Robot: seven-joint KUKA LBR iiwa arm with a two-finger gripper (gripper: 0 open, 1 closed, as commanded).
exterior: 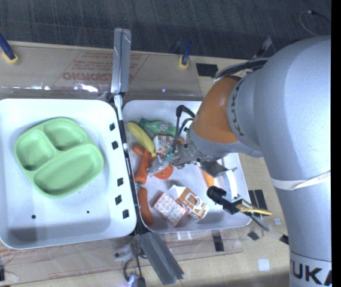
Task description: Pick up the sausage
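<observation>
Sausage lies lower centre, along the right bin's left wall — untouched, below a carrot. Right of it the gripper hovers low over the clutter; its opening I cannot tell. Approach step — next, shift down-frame. "KUKA" reads lower right.

Right bin: gripper lowered among clutter near left wall, beside banana and sausage along that wall. Left bin: green divided plate centred.
</observation>
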